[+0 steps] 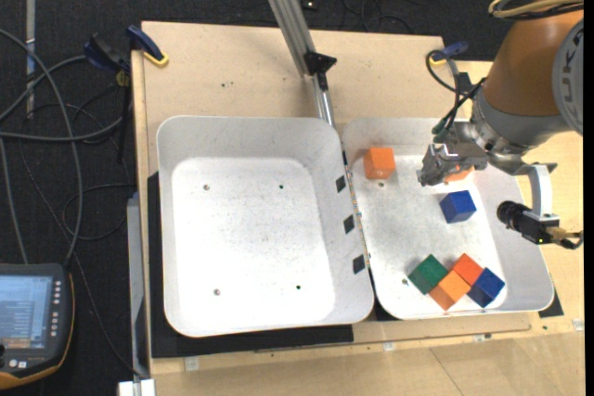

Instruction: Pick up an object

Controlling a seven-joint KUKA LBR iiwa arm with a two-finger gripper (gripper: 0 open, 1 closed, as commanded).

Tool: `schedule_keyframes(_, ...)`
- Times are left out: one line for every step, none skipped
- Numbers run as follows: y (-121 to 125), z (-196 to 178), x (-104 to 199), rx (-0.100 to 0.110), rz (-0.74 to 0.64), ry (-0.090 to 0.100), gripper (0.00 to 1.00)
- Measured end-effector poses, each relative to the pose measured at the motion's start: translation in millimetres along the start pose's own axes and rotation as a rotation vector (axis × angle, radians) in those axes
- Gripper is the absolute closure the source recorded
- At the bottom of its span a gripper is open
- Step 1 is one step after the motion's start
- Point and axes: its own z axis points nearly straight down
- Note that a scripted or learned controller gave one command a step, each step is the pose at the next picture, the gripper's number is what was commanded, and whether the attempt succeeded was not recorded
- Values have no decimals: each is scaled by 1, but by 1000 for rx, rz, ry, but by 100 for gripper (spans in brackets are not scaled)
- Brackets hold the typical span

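While gripper (436, 173) hovers, fingers' state unclear, blue cube (458, 206) sits corner-on just beside.

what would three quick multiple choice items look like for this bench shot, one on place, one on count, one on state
1. Where does the lone orange cube lie?
A. right bin, near the divider
B. left bin, centre
C. on the wooden bench

2. How many blue cubes lie in the right bin?
A. none
B. two
C. four

3. How do the green cube and its neighbours sit?
A. stacked in a tower
B. clustered together at the bin's near edge
C. spread across both bins

Answers: 1 A, it rests just right of the divider. 2 B, one beneath the gripper, one in the cluster. 3 B, they lie side by side, packed together.
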Motion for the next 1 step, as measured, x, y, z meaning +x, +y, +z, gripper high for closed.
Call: schedule_keyframes(0,9,0,7,1,0,100)
